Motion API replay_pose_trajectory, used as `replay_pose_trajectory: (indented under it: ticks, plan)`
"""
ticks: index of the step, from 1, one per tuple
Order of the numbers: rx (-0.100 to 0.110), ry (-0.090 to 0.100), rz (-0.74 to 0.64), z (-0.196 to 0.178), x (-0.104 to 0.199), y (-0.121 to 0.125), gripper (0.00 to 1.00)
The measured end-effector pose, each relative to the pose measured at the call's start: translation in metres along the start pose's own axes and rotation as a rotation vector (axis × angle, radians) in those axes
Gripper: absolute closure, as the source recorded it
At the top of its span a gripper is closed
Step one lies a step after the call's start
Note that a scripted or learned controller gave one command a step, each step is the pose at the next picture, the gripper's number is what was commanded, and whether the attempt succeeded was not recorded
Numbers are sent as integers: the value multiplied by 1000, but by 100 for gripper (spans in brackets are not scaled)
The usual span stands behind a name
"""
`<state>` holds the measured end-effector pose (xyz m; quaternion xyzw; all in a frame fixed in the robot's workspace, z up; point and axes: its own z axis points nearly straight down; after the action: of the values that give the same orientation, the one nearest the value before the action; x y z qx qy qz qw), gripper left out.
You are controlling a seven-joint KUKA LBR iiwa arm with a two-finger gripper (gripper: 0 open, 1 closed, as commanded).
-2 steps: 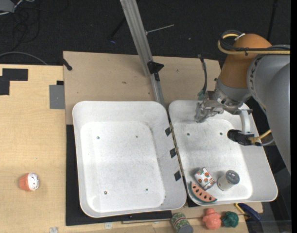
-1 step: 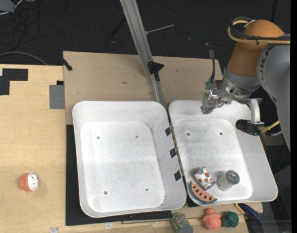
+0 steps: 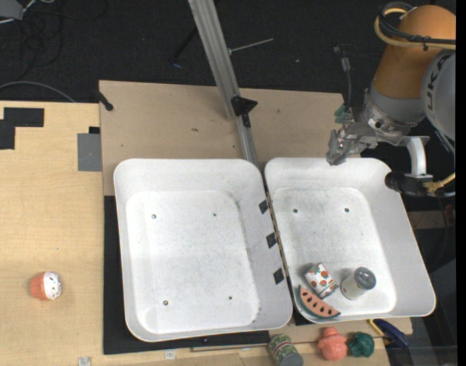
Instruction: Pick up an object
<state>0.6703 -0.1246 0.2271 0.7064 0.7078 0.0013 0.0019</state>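
My gripper (image 3: 336, 155) hangs over the far rim of the right bin (image 3: 324, 170), well above and behind the objects. At the bin's near end lie a small white cup with red spots (image 3: 319, 279), a grey round-capped bottle (image 3: 359, 282) and a watermelon-slice toy (image 3: 318, 304). Nothing shows between the fingers; they look close together, and their state is unclear.
The left bin (image 3: 133, 204) sits beside the right one, joined by black clips. A slanted metal rail (image 3: 221, 59) rises behind the bins. Small toys (image 3: 335, 345) lie on the bench in front of the right bin, and an orange ball (image 3: 46, 286) rests far left.
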Motion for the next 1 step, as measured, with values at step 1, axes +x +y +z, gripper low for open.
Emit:
replay_pose_trajectory:
  ticks: [1]
  plan:
    - [9,3,-1,8,46,-19,100]
